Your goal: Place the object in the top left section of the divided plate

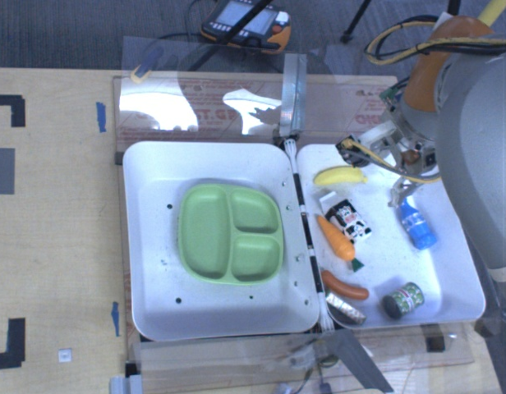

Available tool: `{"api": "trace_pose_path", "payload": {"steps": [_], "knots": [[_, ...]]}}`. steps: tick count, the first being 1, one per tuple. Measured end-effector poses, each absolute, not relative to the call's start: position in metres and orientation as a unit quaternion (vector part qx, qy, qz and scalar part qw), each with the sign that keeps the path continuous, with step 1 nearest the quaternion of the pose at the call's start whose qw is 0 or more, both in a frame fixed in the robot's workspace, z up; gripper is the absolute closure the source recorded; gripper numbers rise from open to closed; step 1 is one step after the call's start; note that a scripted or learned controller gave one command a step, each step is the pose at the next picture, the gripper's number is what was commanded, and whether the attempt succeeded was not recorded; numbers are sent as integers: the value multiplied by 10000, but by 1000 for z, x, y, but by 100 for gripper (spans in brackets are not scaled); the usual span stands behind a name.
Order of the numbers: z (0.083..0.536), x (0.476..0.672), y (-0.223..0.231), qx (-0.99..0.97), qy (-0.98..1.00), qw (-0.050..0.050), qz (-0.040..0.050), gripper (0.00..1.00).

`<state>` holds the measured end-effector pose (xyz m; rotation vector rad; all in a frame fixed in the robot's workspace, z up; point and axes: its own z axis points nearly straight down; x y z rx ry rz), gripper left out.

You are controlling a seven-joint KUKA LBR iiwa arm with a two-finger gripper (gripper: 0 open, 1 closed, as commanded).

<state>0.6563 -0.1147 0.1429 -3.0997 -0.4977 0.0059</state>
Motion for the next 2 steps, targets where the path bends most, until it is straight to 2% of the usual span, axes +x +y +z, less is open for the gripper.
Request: {"api": "trace_pose_path", "payload": {"steps": [1,2], "knots": [[185,660,-48,-9935,-1137,10,-5,0],[200,661,-40,-9950,-994,10,-3,0]]}}
